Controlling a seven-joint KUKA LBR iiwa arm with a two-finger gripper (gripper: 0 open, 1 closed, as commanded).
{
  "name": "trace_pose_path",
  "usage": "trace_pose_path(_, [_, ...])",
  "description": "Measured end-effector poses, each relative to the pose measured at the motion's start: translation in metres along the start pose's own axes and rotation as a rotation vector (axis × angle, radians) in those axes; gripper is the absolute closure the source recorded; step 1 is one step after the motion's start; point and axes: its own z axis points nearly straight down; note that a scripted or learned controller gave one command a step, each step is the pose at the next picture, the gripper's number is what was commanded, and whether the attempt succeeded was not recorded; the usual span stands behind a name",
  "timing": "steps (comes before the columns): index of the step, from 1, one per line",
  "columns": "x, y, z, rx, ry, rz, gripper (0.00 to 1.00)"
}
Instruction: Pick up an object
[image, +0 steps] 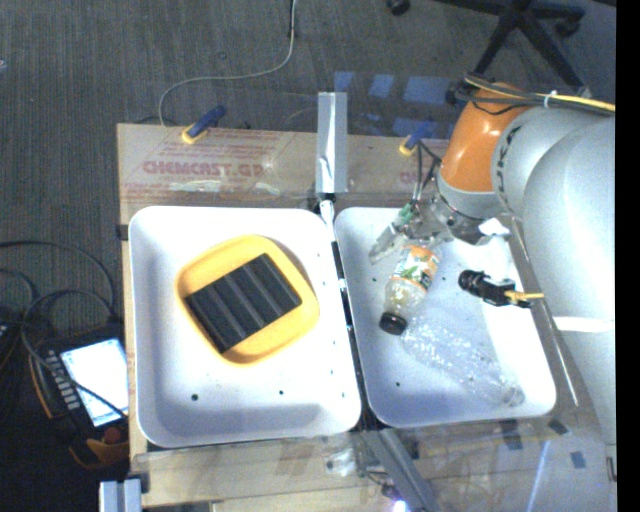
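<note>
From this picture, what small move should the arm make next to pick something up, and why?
Probably a short descent of the claw onto the small bottle lying just below it in the right bin. The claw hovers at the bin's upper left corner, near the bottle's upper end, and nothing shows between its tips.

even, bright overhead light — white bins (240, 420) near blown out, soft shadows only; arm (570, 200) at right large, slightly blurred; floor dim.
</note>
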Motion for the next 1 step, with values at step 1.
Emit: trace_pose_path(1, [0.0000, -0.0002, -0.0087, 0.001, 0.000, 0.000, 1.00])
